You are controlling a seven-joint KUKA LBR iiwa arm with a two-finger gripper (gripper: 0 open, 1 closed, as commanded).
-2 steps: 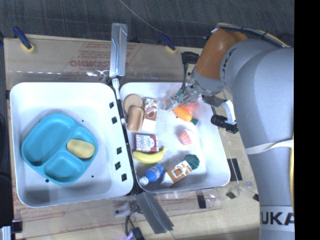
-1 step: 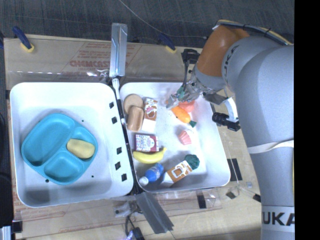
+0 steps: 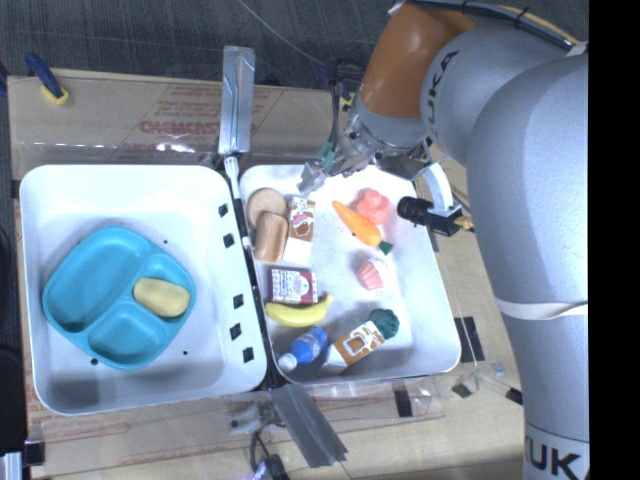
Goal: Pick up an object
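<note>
From above, the gripper [image 3: 312, 175] hangs over the far rim of the right bin [image 3: 432, 298], just beyond the bread roll [image 3: 268, 222]; I cannot tell how it is set. A carrot [image 3: 358, 224] lies right of the roll, a banana [image 3: 298, 313] nearer.

Readable markings, as I log them from my remote station:

1. Arm [image 3: 520, 168], grey casing near the orange band: dark letters "KU", the start of the maker's name, the rest turned out of sight.
2. Arm, lower casing at the bottom right: "KUK" in large dark letters, cut off at the frame edge.
3. Cardboard sheet [image 3: 150, 108] behind the bins: faded red print, too blurred for me to read.
4. Small cartons [image 3: 291, 285] in the right bin: labels present, illegible.
</note>
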